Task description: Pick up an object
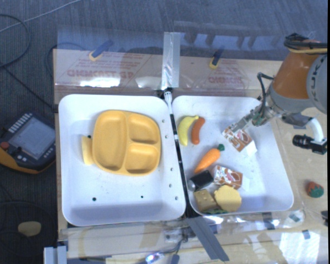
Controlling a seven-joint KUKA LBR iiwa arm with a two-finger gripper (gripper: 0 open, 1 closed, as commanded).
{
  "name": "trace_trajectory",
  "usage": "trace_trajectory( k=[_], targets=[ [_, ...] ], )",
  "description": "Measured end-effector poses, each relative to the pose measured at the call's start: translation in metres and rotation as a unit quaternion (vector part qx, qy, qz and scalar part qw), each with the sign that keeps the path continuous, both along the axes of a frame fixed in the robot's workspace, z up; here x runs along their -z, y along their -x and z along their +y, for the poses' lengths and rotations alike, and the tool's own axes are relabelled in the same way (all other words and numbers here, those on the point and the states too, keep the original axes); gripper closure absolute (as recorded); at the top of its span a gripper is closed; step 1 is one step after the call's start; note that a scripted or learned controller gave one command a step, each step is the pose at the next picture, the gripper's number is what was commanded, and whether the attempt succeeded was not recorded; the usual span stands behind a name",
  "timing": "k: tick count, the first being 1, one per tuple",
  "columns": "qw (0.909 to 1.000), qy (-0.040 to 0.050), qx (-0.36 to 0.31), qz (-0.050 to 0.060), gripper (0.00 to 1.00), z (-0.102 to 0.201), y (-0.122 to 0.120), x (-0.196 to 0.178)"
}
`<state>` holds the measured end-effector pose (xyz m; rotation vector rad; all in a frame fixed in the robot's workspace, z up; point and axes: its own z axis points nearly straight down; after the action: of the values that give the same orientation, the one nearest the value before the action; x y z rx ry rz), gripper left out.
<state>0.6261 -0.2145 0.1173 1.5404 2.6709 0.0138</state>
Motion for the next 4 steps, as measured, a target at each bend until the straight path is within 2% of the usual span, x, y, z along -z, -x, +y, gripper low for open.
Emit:
trace_trajectory(
  k=[1,2,3,4],
  targets=[
    [0.9901,-0.0118,0.140,0.006,1.00,0.008,0.079,-0.005],
    [0.9899,-0.0101,0.141,0.009,0.00,0.005,0.082,-0.002],
    [0.9974,0.0000,0.072,-0.011,0.00,0.059,0.093,0.004],
    [0.9991,-0.0056,0.042,0.007,0.00,0.101,0.126,0.020]
  ],
)
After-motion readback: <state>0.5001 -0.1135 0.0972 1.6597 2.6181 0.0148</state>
